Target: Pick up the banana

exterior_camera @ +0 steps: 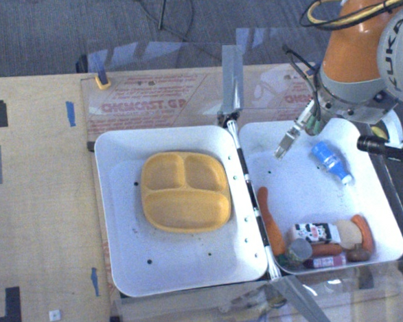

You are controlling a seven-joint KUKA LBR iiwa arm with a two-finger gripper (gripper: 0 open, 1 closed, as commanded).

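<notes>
My gripper (284, 147) hangs over the upper left part of the right bin (393, 247), pointing down and to the left, with bare white floor below it. A heap of small items lies along that bin's front wall: an orange carrot (270, 222), a white and black carton (313, 233), a beige piece (348, 233), a red-orange sausage shape (361, 225) and a grey cylinder (301, 250). A blue bottle (331, 161) lies to the right of the gripper, apart from it.
The left bin (119, 266) holds a yellow divided plate (186, 191). A metal divider rail (248, 188) runs between the two bins. The grey and orange arm (359, 49) looms over the right bin's back right corner.
</notes>
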